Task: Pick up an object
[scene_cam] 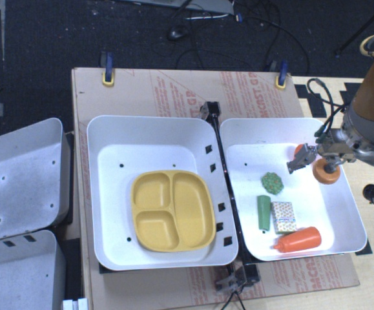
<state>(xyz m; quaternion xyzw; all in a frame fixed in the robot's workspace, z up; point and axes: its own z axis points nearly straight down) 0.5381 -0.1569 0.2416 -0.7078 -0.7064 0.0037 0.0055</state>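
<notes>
On the counter (148, 86), the left bin (109, 141) carries a yellow divided tray (172, 210), lying flat near its middle. In the right bin (251, 137) sit a green knobbly ball (272, 183), a green stick (263, 212) just beside a patterned little box (283, 216), and an orange-red bottle (298, 239) lying on its side near the front wall. Further right, an orange round piece (327, 172) rests by the bin's far right side, right at the pincer (305, 156). I cannot tell from here whether the pincer is spread or pressed together.
</notes>
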